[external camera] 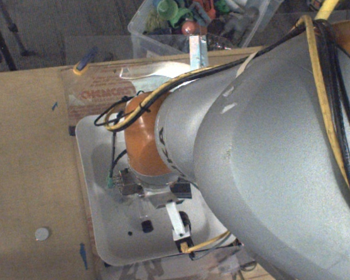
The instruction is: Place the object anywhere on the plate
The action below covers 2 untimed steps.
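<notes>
My grey arm with its orange band [145, 147] reaches in from the right and covers most of the view. The gripper [146, 202] hangs low over the left white bin [97, 177], near the bin's middle. A small black object [146, 225] lies on the bin floor just below the gripper, and a tiny dark speck [130, 232] sits to its left. Nothing can be seen held in the gripper. The arm hides the bin's right part and everything further right.
The wooden bench [25, 154] stretches to the left of the bin, with a small grey disc [41, 234] on it. A clear tub of mixed toys [209, 5] stands beyond the bench at the top. A printed sheet [102, 88] lies behind the bin.
</notes>
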Motion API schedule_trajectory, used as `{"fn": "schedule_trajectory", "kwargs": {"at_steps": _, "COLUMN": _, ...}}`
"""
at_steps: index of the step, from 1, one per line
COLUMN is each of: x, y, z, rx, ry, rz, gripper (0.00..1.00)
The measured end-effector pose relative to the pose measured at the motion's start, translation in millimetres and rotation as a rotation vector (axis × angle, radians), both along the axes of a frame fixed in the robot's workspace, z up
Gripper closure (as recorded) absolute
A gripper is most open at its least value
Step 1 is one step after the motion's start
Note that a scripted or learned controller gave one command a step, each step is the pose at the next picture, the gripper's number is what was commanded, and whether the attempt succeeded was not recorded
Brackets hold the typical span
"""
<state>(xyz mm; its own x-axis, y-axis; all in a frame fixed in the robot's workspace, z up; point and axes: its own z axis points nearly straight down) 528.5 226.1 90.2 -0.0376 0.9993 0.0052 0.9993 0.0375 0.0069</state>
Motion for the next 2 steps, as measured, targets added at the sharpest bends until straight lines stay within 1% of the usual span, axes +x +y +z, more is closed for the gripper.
{"fn": "schedule_trajectory", "kwargs": {"at_steps": 1, "x": -48, "y": -23, "z": 42, "rx": -0.006, "ry": 0.009, "rz": 0.525, "gripper": 1.00}}
{"fn": "schedule_trajectory", "kwargs": {"at_steps": 2, "x": -46, "y": -114, "z": 0, "rx": -0.005, "ry": -0.005, "rz": 0.539, "gripper": 1.00}}
